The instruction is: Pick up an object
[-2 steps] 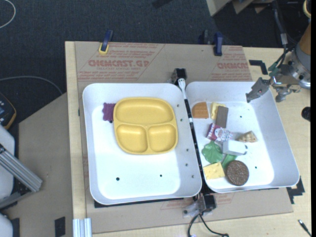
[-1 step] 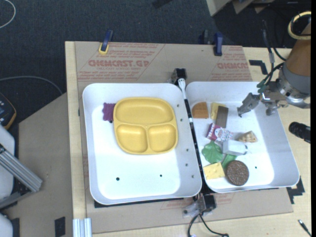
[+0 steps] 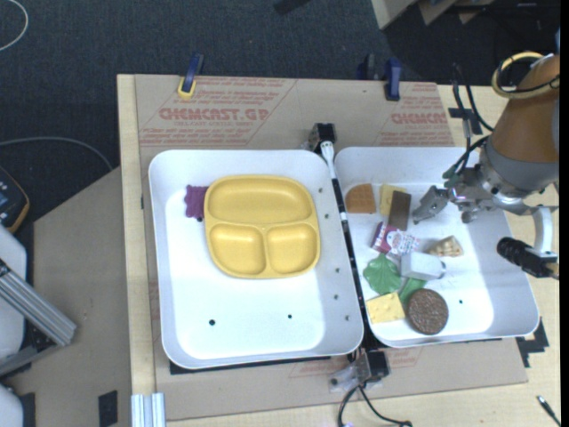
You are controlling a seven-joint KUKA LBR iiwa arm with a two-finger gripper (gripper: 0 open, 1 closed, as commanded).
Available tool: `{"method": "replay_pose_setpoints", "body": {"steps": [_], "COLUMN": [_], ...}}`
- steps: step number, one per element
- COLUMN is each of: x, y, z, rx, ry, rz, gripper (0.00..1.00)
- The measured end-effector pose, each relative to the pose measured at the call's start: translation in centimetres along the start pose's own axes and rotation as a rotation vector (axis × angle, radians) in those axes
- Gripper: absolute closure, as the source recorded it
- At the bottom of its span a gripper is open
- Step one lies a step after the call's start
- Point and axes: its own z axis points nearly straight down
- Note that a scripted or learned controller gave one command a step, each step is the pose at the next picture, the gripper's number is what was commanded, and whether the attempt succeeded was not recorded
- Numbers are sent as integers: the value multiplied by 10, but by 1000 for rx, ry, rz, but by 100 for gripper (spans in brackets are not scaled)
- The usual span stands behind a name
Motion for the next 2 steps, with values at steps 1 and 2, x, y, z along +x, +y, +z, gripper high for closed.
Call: {"method": "replay_pose_setpoints", "body": {"steps": [1,2], "x": [1,-1], "y": [2,3], "z": [50,36], "rx": [-10,-16], "ry": [-1,-5], "rz": [1,1], "gripper": [0,100]}}
